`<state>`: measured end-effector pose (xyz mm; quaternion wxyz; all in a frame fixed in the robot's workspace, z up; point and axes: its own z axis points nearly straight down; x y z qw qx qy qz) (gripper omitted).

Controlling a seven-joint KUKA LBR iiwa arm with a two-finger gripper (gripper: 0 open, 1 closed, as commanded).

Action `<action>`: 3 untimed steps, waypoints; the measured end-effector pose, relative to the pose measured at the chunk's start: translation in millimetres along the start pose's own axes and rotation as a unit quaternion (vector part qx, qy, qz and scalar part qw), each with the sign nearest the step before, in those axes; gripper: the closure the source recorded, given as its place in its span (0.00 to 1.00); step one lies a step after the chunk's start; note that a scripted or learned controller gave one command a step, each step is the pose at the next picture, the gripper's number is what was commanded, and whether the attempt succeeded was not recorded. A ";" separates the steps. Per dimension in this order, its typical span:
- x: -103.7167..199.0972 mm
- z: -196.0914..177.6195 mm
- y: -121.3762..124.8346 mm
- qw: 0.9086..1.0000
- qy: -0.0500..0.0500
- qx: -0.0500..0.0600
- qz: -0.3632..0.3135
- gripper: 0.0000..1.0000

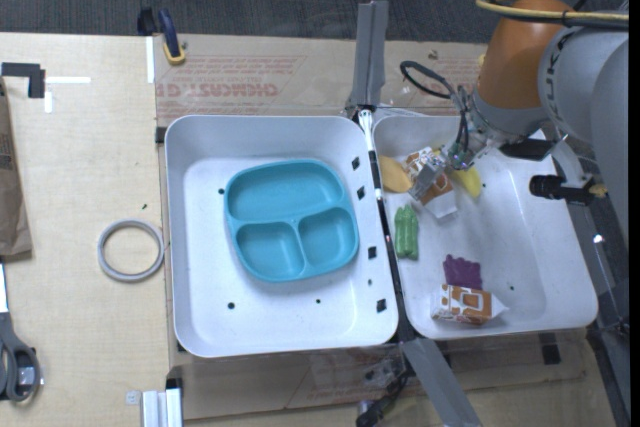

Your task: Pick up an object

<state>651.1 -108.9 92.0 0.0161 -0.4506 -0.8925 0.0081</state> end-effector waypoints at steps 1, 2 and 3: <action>-2.3 -9.5 5.2 1.000 -0.010 -0.010 -0.001 1.00; 53.8 -99.7 34.2 0.988 -0.009 -0.016 0.155 1.00; 99.6 -113.4 17.6 0.997 -0.010 -0.015 0.076 1.00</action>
